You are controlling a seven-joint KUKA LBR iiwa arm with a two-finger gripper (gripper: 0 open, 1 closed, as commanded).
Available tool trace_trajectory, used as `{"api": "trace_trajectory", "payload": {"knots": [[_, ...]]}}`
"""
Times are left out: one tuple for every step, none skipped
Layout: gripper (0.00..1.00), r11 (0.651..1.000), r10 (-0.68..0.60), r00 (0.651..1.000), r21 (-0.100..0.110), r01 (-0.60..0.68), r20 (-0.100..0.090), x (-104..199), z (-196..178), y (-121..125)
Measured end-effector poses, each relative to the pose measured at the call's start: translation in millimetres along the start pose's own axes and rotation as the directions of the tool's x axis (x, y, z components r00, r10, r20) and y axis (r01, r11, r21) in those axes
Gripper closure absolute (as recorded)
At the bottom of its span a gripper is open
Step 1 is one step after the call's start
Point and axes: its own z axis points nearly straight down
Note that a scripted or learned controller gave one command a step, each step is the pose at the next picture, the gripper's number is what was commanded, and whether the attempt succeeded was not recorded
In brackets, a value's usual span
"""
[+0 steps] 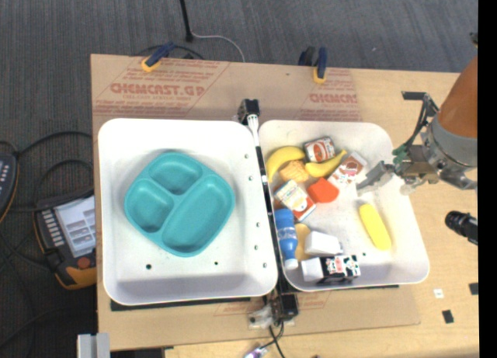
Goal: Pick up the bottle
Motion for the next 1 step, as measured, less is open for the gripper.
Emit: {"api": "trace_trajectory", "payload": {"knots": [[0.00,0.999,0.040,0.999,0.000,-0.040,0.001,-44.7,-6.5,-40.5]]}}
